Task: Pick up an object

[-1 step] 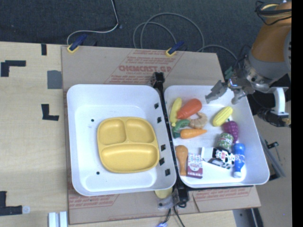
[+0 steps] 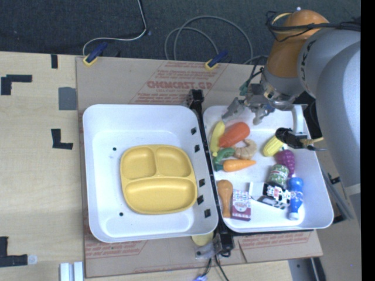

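Two shallow white bins side by side on a sheet of brown cardboard over the pale wooden counter (image 2: 35,174). Smooth, glossy plastic with rounded corners on both.

In the left bin (image 2: 99,215), a yellow divided plate (image 2: 158,177): matte plastic, rounded-square, two small compartments above one wide one, lying flat near the middle.

In the right bin (image 2: 319,212), a jumble of small toy foods, mostly smooth moulded plastic. At the upper left, a yellow banana-like piece (image 2: 217,134) leaning along the wall, touching a fat orange-red pepper shape (image 2: 235,133). Just below, a knobbly tan piece (image 2: 246,150) and a tapered orange carrot (image 2: 238,164) with green leaves at its left end. Lower left, an orange-tan elongated piece (image 2: 225,195) beside a small flat carton with red print (image 2: 241,206). Toward the right, a yellow corn-like piece (image 2: 272,146), a bumpy purple grape cluster (image 2: 285,158), a small green-labelled can (image 2: 279,174), a black-and-white patterned carton (image 2: 274,194) and a blue bottle with a white cap (image 2: 295,198), all close together, several touching.

Above the bin's upper edge, the hand (image 2: 253,107): grey metal, fingers spread apart and angled down, nothing between them, hovering just over the pepper shape. Behind it, the orange band and bulky grey arm (image 2: 328,63).

Thin cables looping over dark carpet beyond the counter.
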